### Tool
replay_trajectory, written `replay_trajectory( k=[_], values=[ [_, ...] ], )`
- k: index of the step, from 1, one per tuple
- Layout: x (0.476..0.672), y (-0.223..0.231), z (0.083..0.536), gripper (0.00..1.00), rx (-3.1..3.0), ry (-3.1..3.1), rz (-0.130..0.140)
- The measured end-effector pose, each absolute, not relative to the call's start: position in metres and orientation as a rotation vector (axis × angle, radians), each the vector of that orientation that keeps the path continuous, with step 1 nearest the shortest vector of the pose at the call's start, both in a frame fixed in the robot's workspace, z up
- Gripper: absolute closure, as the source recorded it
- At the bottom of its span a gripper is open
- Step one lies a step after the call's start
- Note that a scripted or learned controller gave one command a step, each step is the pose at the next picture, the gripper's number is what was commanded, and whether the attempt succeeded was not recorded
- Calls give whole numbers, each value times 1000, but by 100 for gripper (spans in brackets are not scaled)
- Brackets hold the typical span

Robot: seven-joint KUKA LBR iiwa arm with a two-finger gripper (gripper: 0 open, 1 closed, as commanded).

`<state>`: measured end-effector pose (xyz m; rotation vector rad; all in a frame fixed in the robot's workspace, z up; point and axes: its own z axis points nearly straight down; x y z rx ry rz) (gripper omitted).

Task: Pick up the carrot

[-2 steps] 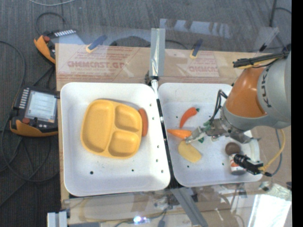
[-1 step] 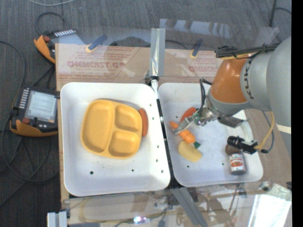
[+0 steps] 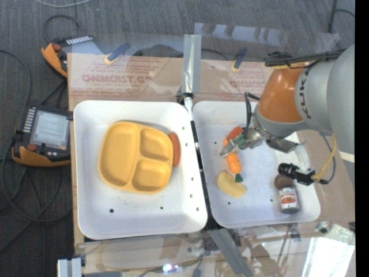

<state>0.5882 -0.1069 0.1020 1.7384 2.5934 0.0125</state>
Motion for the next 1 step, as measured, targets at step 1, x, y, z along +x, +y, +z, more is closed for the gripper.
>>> replay_trajectory(
  k=[1],
  values=[
    [633,-54,184,100,1167,2915,0]
  ],
)
